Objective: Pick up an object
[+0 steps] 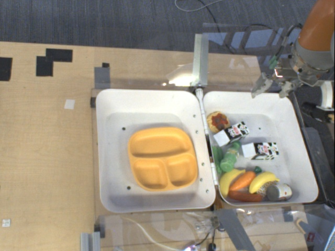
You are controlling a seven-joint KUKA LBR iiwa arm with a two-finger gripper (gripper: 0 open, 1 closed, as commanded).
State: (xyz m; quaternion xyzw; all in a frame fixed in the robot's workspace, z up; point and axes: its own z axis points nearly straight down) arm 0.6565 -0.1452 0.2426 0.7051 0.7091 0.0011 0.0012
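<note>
Yellow and orange crowd the near end of my right bin point(306, 156): a banana point(263, 181) lying with its long axis roughly across the bin, a carrot point(242, 180) just beside it and slanted the same way, and a dark red piece under them that I cannot name. A grey can-like thing point(277, 192) sits touching the banana's end. Further in come green items point(228, 160), then two cow-print cartons point(266, 150), the second one point(238, 130) a little nearer the divider, and a round pastry-like item point(217, 121) beyond it. The left bin holds an orange divided tray point(162, 157).

My gripper point(273, 86) hangs at the far rim of the right bin, fingers spread apart and holding nothing. Every candidate lies nearward and toward the divider from it; I judge the cartons closest, so the coming move is a reach inward and down.
</note>
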